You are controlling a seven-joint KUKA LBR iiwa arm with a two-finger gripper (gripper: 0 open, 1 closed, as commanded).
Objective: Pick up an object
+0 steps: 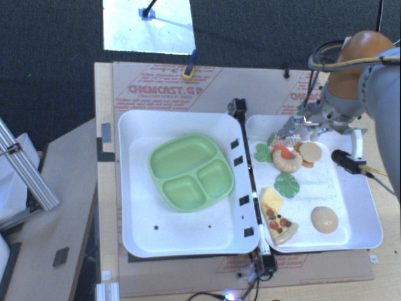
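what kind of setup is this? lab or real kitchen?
Most likely a robot lab test bench, not a kitchen: two white bins side by side on a board, toy food such as a pizza slice, and a robot arm reaching over them.

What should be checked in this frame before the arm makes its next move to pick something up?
1. Gripper is over the right bin, at its far edge: ok.
2. A target lies close under it: ok, a cluster of toy food sits just in front of the gripper.
3. Something held between the fingers: cannot tell, the wrist hides them.
4. Target stands apart from its neighbours: not ok, the cluster pieces touch or overlap.
5. Easier targets available: ok, the tan round piece lies alone, and the pizza slice sits near the divider.
6. Left bin contents out of the way: ok, the green tray lies there, away from the arm.
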